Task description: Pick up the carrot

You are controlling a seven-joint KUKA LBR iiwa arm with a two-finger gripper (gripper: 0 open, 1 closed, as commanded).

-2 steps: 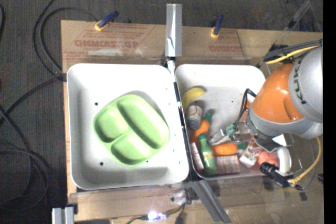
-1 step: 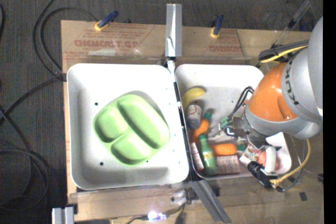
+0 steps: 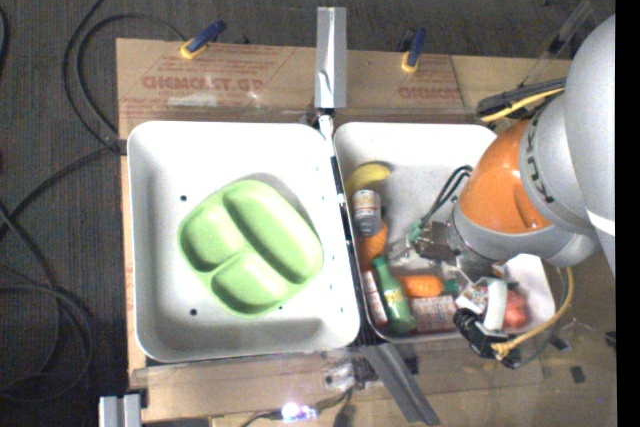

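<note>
Arm point(image 3: 560, 165) reaches in from the right over the right bin point(image 3: 420, 137), its orange band above the bin's right half. The fingers point(image 3: 432, 250) sit low over the middle of that bin, under dark wrist hardware and cabling. Cannot tell whether they are apart or together. Nothing is visibly between them.

Carrot point(image 3: 423, 286): small, orange, lying flat on the bin floor just beside the fingers on the side toward the bin's near wall. Cannot tell whether they touch.

Other things, placed from the fingers:
- Green bottle point(image 3: 395, 303), near, left of the carrot, lying along the left wall.
- Flat packet point(image 3: 435, 313), beyond the carrot, against the near wall.
- Round orange item point(image 3: 372, 243), near, level with the fingers on the left.
- Small jar point(image 3: 367, 208), past the orange item toward the far wall.
- Banana point(image 3: 370, 175), further the same way, near the far left corner.
- Red item point(image 3: 516, 311), to the right, partly under the wrist.

Left bin point(image 3: 150, 215), well apart to the left, holds a green divided plate point(image 3: 250, 245). Both bins sit on a cardboard sheet point(image 3: 200, 80) on the table, clamped at the far edge.
</note>
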